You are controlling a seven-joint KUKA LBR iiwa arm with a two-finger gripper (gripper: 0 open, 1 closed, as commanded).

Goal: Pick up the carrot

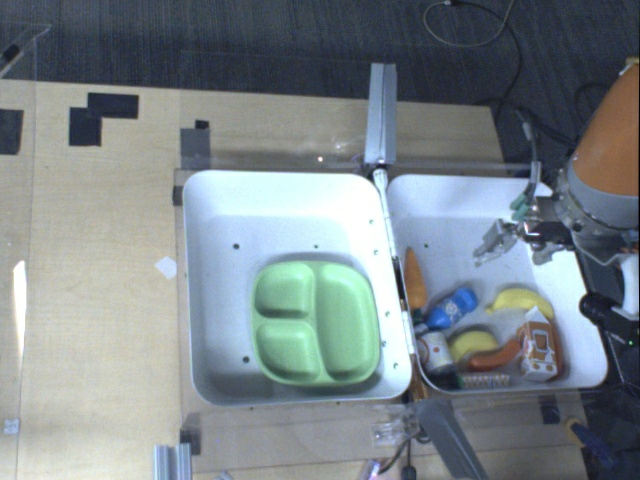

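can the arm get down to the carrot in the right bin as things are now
Probably, but tightly. The carrot lies uncovered against the right bin's left wall, bare floor between it and the tool. That wall and the blue bottle crowd it.

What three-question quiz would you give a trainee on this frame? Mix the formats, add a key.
1. True or false: the carrot lies in the same bin as the green tray.
2. Which wall of the right bin does the carrot lie along?
A. its left wall
B. its right wall
C. its far wall
3. Fill in: the hand is over the ____ bin.

Key:
1. False. The carrot is in the right bin; the tray is in the left bin.
2. A
3. right
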